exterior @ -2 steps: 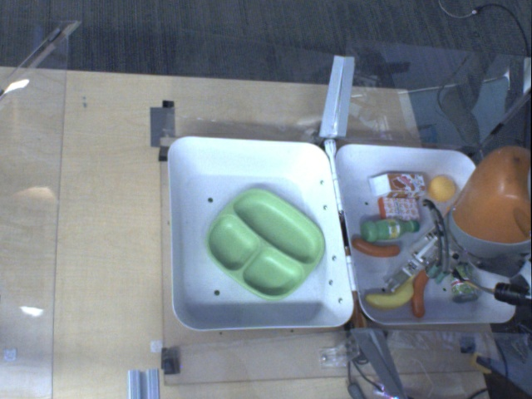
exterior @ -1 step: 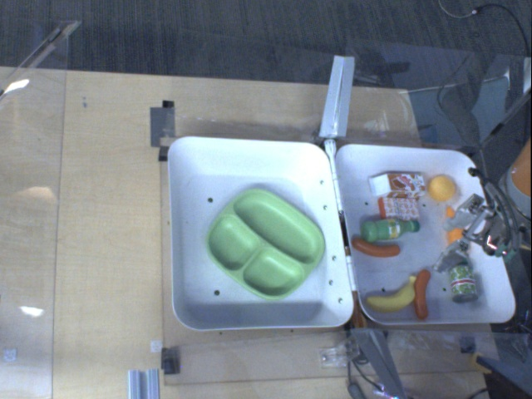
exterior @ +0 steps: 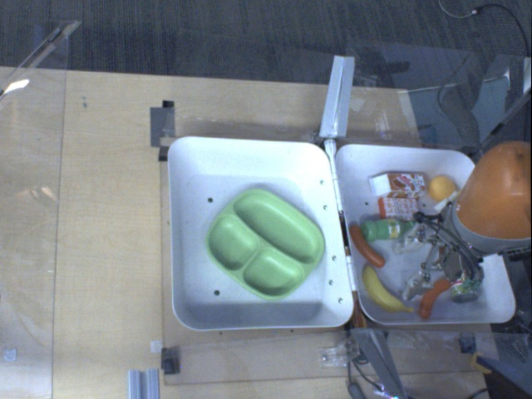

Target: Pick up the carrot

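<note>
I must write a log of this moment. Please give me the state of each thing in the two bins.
green plate: upright, nothing on it, in the left bin
hot dog: lying flat, right bin
banana: lying flat
carrot: lying under the hand
lemon: resting by the carton

The arm (exterior: 499,194) runs off the picture's right edge. It hides the right bin's (exterior: 366,160) right edge and part of the lemon (exterior: 440,188).
</note>
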`<act>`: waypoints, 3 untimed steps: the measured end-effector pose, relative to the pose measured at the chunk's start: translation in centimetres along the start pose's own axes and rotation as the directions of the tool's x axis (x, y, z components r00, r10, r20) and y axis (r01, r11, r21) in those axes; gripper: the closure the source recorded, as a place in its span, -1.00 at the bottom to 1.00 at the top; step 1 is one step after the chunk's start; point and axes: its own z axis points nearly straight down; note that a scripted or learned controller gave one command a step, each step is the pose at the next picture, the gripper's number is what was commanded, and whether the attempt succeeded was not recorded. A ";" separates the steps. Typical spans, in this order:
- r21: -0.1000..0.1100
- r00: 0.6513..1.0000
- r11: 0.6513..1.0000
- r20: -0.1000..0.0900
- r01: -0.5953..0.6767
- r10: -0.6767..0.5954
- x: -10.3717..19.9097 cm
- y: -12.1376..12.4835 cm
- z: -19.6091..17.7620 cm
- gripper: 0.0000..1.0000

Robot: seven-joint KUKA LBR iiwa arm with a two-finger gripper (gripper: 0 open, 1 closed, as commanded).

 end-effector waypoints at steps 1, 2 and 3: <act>-0.001 0.985 0.985 -0.001 -0.171 0.171 2.0 10.9 -8.3 -1.00; 0.000 0.997 0.997 -0.003 -0.076 0.076 -1.5 5.7 -5.3 -1.00; -0.001 0.998 0.998 -0.002 -0.059 0.059 0.7 15.6 -8.3 -1.00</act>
